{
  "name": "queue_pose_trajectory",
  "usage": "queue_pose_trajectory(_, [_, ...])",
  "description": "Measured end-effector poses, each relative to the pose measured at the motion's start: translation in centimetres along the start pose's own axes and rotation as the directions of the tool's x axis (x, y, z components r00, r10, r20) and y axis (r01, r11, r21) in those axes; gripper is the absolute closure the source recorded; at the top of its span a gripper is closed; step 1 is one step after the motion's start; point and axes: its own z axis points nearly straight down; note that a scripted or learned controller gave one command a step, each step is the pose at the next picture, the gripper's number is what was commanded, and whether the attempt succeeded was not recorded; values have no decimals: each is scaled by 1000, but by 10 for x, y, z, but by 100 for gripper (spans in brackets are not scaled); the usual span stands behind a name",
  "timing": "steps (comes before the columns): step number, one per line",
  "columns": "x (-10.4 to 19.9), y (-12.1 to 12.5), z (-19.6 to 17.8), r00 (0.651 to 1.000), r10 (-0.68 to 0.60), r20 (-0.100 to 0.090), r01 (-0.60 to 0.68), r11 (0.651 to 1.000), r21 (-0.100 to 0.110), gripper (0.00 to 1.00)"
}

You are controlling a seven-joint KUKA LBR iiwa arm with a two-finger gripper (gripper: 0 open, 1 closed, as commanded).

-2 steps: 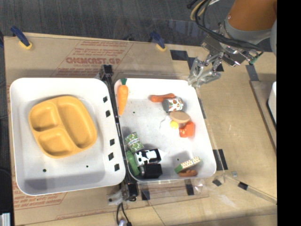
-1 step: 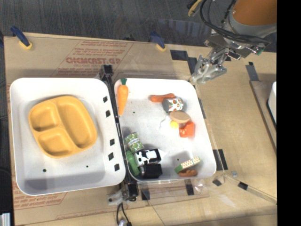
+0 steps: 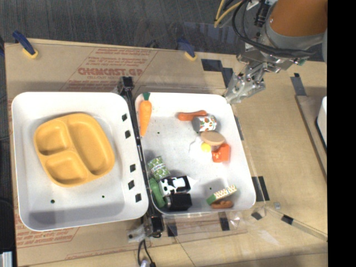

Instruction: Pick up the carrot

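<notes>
On the bench (image 3: pixel 183 65), the left bin (image 3: pixel 33 204) carries a yellow divided tray (image 3: pixel 74 148) with three compartments, lying flat toward the bin's upper left. Black clips (image 3: pixel 129 88) run down the seam where the two bins meet.

In the right bin (image 3: pixel 178 149), the carrot (image 3: pixel 144 114) lies in the upper left corner, right against the dividing wall, green top pointing away from the viewer, orange body whole and unobstructed. Further right, an orange sausage-shaped item (image 3: pixel 191 115) lies just beside a small printed can (image 3: pixel 206 123); below them sit a pale round piece (image 3: pixel 213 139) and a red-orange block (image 3: pixel 222 153), touching one another. Along the near edge, a green packet (image 3: pixel 157 167), a black-and-white toy (image 3: pixel 177 186) and a dark object (image 3: pixel 179 202) are crowded together; their outlines overlap and cannot be separated with confidence. A small printed item (image 3: pixel 223 196) sits in the lower right corner, details illegible.

The claw (image 3: pixel 242 91) hangs over the bin's upper right corner, well apart from the carrot. Its fingers point down and left with nothing between them, but the metal parts blur together, and how wide they stand I cannot tell. The arm (image 3: pixel 295 10) is cut off at the top edge.
</notes>
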Motion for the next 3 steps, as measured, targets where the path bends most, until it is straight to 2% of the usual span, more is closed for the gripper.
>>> queue_pose_trajectory(1, [0,0,-16,998,-63,0,63,998,4,100])
queue_pose_trajectory(2, [0,0,-27,977,-211,0,211,977,5,100])
queue_pose_trajectory(3, [0,0,-21,962,-272,0,272,962,0,100])
